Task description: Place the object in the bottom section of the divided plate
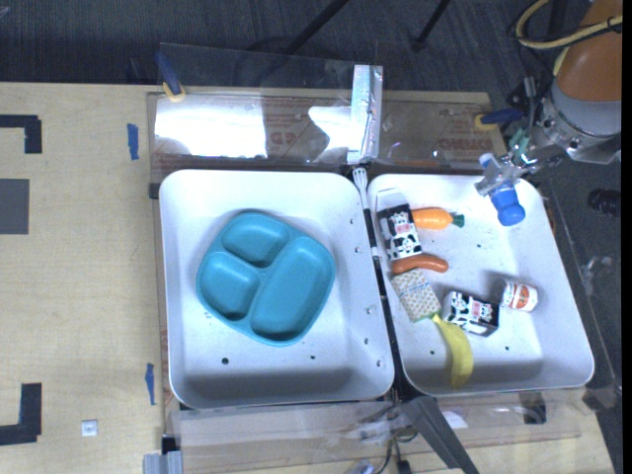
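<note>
The blue divided plate [265, 276] lies in the left bin [188, 344]; its largest section faces the bin's near right side, with two smaller sections at the far left. My gripper [502, 188] hangs over the far right corner of the right bin [553, 339]. A small blue cylinder [509, 208] sits right at the fingertips, pinched between them. The gripper is far from the plate, across the divider between the bins.
The right bin holds a carrot [434, 218], a cow-patterned carton [399, 231], a sausage [421, 263], a waffle-like square [416, 293], a second cow-patterned carton [468, 312], a banana [456, 350] and a small white and red can [518, 296].
</note>
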Robot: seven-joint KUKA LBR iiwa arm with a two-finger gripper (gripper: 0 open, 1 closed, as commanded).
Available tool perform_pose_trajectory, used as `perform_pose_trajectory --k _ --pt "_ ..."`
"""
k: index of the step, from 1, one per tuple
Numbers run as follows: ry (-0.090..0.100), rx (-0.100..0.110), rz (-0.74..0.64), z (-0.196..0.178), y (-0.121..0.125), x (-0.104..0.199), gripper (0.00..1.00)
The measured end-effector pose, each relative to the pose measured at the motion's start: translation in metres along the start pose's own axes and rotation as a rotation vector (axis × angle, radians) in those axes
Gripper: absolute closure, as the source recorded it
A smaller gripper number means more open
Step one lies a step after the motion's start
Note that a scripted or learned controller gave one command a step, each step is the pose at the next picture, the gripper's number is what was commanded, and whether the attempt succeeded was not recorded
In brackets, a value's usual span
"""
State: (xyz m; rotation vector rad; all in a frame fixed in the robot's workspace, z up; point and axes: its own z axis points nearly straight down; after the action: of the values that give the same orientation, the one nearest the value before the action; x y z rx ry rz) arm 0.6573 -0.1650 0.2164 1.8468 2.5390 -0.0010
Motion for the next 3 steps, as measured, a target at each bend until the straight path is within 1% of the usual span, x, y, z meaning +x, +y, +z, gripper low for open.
perform_pose_trajectory --k 1,2,3 --pt "0.002 0.001 -0.072 -0.010 0.017 0.054 1.00" --pt "0.003 0.001 -0.128 0.006 0.032 0.157 1.00" --pt "0.000 -0.003 -0.267 0.031 0.074 0.196 1.00"
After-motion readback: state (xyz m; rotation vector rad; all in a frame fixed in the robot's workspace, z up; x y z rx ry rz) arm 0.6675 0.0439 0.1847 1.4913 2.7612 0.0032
